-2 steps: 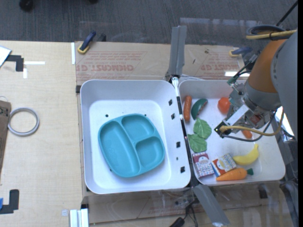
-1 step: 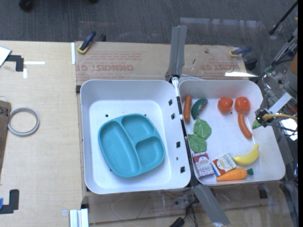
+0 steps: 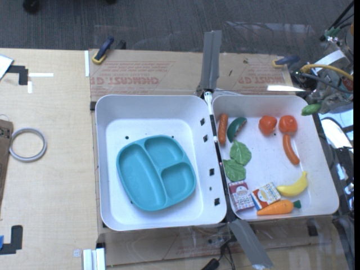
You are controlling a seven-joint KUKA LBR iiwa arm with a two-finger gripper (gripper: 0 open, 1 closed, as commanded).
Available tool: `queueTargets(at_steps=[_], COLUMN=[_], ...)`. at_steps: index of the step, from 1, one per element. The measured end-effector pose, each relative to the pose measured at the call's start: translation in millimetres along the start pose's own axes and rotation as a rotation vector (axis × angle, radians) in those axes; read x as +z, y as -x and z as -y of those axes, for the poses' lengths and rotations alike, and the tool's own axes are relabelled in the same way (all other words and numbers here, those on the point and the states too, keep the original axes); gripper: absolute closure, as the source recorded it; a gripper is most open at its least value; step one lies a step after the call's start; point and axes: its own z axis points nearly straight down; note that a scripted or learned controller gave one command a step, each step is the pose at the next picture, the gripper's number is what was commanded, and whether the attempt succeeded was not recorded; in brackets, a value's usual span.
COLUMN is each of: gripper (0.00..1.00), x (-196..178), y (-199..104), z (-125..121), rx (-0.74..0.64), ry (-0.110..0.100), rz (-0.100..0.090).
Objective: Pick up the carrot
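The carrot (image 3: 275, 208) lies on its side at the near edge of the right bin (image 3: 326, 167), its green top pointing right, just beside a banana (image 3: 293, 187) and touching a small carton (image 3: 266, 195). Left of that sits a red-and-white packet (image 3: 241, 196). Further back are green leaves (image 3: 237, 161), a sausage (image 3: 223, 129), a dark green vegetable (image 3: 236, 126), two tomatoes (image 3: 278, 124) and an orange sausage (image 3: 291, 149). The left bin (image 3: 112, 151) holds a blue divided plate (image 3: 156, 172). The arm's end (image 3: 329, 89) hangs at the right bin's far right corner, well apart from the carrot; whether its jaws are released or clenched cannot be told. A tape roll (image 3: 26, 144) rests on the desk (image 3: 50, 207) at far left.
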Motion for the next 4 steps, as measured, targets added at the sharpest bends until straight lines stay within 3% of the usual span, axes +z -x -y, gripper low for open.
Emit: queueTargets(at_steps=[1, 2, 3, 4], gripper=[1.00, 1.00, 1.00, 1.00], x=[-19, 65, 88, -108], y=[-25, 19, 14, 4], z=[-52, -68, -73, -64], rx=[0.116, 0.119, 0.117, 0.116], ry=[-0.001, -0.001, -0.002, -0.001], rz=[0.001, 0.000, 0.001, -0.001])
